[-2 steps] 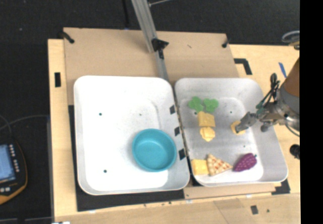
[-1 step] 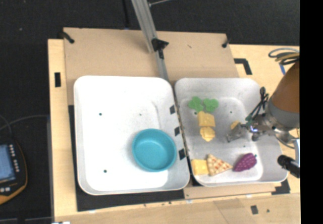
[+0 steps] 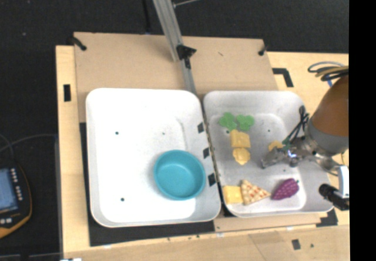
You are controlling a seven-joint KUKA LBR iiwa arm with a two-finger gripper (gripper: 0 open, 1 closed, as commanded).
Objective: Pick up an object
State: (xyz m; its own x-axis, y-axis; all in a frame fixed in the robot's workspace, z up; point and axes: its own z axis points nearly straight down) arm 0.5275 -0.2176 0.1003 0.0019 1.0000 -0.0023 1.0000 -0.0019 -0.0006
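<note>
The arm is at the reach-and-close stage of a pick. The gripper (image 3: 276, 157) sits low inside the right-hand shallow white plastic bin (image 3: 258, 101), at about three o'clock of that bin's floor, with the grey wrist and orange band coming in from the right edge. Whether the fingers are open or closed cannot be told; they are small and blurred against the bin floor.

The likeliest target is a small yellow lump (image 3: 274, 146) just beside the gripper, at its twelve o'clock. It is tiny, rounded and partly hidden, so its shape stays unclear. Nothing is visibly clamped, so I judge the pick not yet made.

The next move calls for centring the gripper on that piece, closing firmly, then lifting straight up.

Other candidates lie in the same bin: a purple bunch-of-grapes toy (image 3: 285, 188) at five o'clock of the gripper, a slice-of-pizza toy (image 3: 253, 192) at seven o'clock, and a yellow blocky toy (image 3: 240, 147) at nine o'clock. The left-hand white bin (image 3: 117, 113) holds a round blue plastic bowl (image 3: 178, 174).
</note>
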